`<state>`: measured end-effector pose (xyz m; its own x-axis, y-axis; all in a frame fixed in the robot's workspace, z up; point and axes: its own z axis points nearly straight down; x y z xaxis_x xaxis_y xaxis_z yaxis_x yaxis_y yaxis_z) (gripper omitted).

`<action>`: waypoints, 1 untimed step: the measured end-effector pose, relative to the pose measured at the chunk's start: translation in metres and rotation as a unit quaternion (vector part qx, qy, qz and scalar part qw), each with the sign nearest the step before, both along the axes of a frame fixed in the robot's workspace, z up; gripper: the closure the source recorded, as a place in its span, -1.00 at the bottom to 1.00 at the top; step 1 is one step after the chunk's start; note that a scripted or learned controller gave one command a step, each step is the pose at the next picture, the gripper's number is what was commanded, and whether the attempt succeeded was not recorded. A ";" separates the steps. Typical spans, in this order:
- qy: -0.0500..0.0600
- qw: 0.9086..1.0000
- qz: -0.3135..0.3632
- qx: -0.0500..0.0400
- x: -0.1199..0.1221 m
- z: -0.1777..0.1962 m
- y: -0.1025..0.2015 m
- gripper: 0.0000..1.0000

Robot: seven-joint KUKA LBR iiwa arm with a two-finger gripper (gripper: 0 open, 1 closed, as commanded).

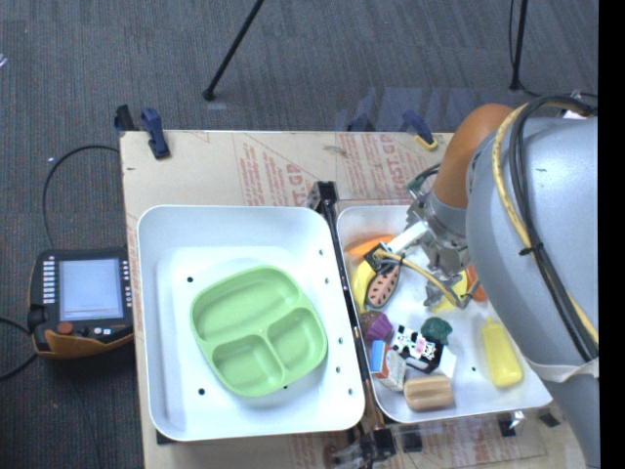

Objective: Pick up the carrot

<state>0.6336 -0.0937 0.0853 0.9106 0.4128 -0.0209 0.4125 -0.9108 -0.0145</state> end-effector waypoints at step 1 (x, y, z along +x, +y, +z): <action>-0.007 0.995 -0.100 -0.001 -0.006 0.000 -0.008 -1.00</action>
